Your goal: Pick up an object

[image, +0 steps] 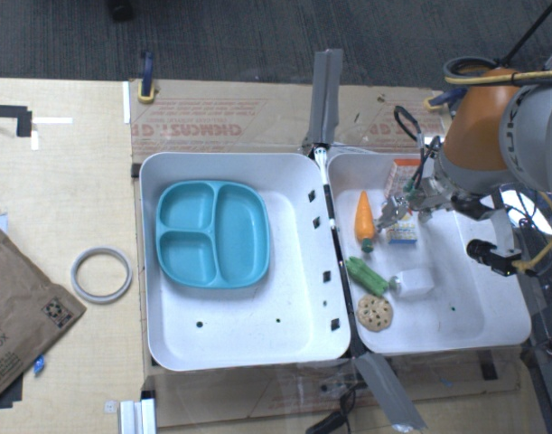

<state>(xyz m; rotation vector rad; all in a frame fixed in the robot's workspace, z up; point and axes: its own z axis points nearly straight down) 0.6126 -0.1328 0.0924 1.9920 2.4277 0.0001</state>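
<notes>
I am reaching in from the right side of the frame, and my tool [397, 208] is hanging low over the upper part of the right bin [465, 328], its metal tip sitting just beside a small blue-and-white box [402, 231] and right of a toy carrot [364, 217]. I cannot tell whether my tool is released or clenched, since the tip is too small and cluttered to read, and nothing is visibly sitting in it. Behind the tool a red-and-white carton [404, 172] is lying near the bin's far wall. Lower in the same bin a green toy vegetable [367, 276] is lying at a slant, a white piece [414, 285] is resting just to its right, and a chocolate-chip cookie [374, 312] is lying below both. The left bin [257, 342] is holding a teal divided plate [211, 234] in its upper left part. Out on the desk [59, 197], at the left of the frame, a roll of tape [101, 273] is lying beside a cardboard box [18, 310].
</notes>
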